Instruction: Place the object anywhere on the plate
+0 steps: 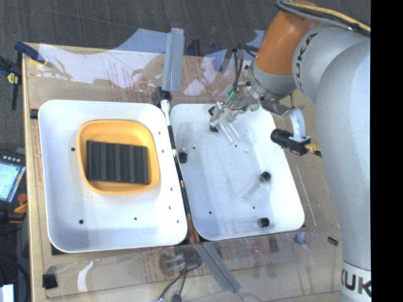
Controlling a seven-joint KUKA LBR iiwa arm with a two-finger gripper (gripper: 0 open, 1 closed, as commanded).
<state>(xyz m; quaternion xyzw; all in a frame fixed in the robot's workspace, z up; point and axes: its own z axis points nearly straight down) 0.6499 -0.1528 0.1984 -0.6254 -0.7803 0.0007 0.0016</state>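
Observation:
A yellow plate (94,134) lies in the left bin (56,212), and a dark ridged rectangular piece (118,162) rests flat on its middle. My gripper (227,128) hangs over the upper part of the right bin (214,200), near its back wall, far to the right of the plate. I see nothing held in it. Two clear tubes with black caps lie on the right bin's floor, one (255,186) near the middle right and one (249,223) by the front wall.
A small black item (182,157) sits at the right bin's left wall, beside the divider between the bins. A grey metal bar (171,58) stands behind the bins. The grey arm (334,118) covers the right bin's right side.

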